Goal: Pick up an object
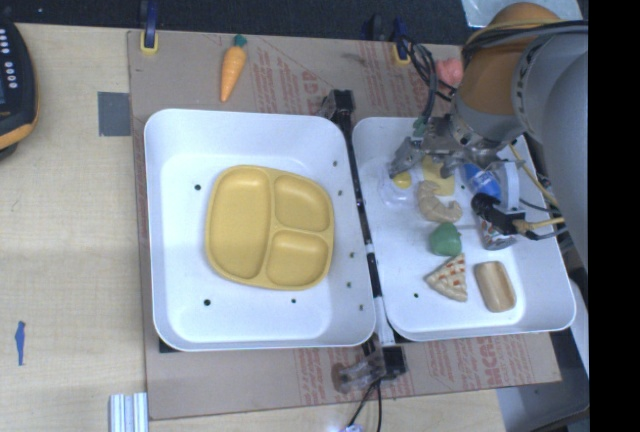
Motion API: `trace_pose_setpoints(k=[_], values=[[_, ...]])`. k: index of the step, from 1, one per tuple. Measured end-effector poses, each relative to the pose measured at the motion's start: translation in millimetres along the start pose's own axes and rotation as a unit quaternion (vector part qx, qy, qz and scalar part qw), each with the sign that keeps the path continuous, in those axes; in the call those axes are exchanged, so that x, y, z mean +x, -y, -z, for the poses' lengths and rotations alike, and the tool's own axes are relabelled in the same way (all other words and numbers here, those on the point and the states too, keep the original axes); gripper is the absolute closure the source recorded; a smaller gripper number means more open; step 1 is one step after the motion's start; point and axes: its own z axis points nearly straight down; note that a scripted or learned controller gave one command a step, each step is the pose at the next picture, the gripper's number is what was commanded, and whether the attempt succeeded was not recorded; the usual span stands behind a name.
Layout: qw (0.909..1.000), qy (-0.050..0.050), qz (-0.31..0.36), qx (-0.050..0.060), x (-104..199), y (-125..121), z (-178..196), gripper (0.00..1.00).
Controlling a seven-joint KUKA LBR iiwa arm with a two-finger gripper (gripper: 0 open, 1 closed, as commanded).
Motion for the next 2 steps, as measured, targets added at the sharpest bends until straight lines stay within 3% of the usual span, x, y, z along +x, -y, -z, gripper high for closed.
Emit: trace_pose_setpoints(k=[1,2], values=[[1.0000,0.000,0.000,0.000,-2,1,12,1.00],[1.0000,0.002,-0.005,0.001,-79,16,13,1.00]])
